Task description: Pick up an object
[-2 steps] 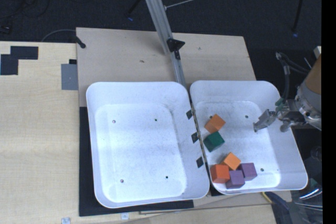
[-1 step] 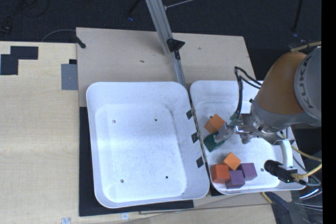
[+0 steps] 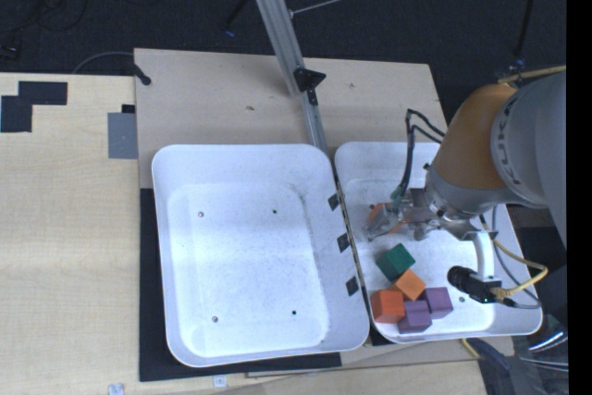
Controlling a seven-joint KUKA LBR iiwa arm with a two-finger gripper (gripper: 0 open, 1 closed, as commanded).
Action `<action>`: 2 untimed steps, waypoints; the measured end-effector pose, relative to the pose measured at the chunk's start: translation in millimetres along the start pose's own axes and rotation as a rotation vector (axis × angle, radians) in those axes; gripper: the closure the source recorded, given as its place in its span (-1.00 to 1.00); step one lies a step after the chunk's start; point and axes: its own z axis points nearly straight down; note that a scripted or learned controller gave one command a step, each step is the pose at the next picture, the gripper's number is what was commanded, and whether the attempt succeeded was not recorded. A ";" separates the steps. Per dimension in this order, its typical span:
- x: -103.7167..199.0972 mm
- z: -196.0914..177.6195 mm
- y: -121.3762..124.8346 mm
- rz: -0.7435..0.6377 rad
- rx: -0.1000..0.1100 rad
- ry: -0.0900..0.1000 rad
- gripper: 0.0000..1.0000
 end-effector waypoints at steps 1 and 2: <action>-0.2 -7.3 -0.1 0.001 0.003 0.001 1.00; -0.3 -6.8 -0.2 0.002 0.004 0.001 -1.00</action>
